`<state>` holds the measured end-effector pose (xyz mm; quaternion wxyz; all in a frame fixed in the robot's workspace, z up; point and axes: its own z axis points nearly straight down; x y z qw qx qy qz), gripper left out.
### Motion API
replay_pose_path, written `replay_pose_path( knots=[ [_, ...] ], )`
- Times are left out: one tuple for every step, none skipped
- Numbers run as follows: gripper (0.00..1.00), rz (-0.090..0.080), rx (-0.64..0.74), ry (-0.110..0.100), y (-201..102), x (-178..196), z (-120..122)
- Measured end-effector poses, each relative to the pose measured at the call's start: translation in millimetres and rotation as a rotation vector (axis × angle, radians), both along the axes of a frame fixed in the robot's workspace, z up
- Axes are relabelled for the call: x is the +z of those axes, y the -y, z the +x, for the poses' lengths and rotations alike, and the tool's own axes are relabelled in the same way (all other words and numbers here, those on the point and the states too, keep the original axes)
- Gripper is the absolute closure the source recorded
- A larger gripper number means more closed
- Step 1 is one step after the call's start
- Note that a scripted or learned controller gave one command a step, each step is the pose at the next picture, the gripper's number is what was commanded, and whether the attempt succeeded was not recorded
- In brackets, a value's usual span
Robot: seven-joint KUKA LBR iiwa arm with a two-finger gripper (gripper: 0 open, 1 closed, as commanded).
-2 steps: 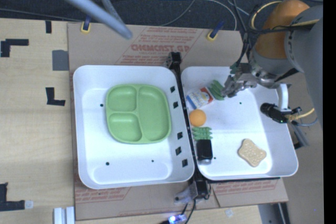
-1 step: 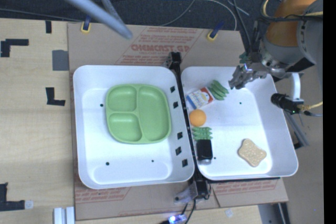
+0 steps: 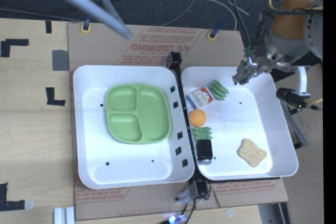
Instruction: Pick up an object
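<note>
Several small items lie in the right bin (image 3: 273, 128) — the orange ball (image 3: 198, 118) at nine o'clock looks light, smooth, prone to rolling; pinch it across its middle. At one o'clock the hand (image 3: 242, 77) hovers — spread or pressed together, I cannot tell.

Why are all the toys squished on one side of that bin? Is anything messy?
Nothing looks spilled or broken. In the right white bin, the orange ball, small black block and printed packet crowd its left wall; the tan toast piece lies apart.
</note>
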<state>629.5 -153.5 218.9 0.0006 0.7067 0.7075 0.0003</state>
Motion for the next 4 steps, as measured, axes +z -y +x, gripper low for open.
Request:
replay_pose_path(
  knots=[
    [1.0,0.002,0.005,-0.001,-50.9,10.5,-1.0],
    [1.0,0.002,0.005,-0.004,-104.2,-1.1,-7.1],
    [1.0,0.001,0.004,-0.004,-156.1,-3.4,-19.4],
    [1.0,0.002,0.006,-0.002,-206.0,5.8,-25.0]
  ],
)
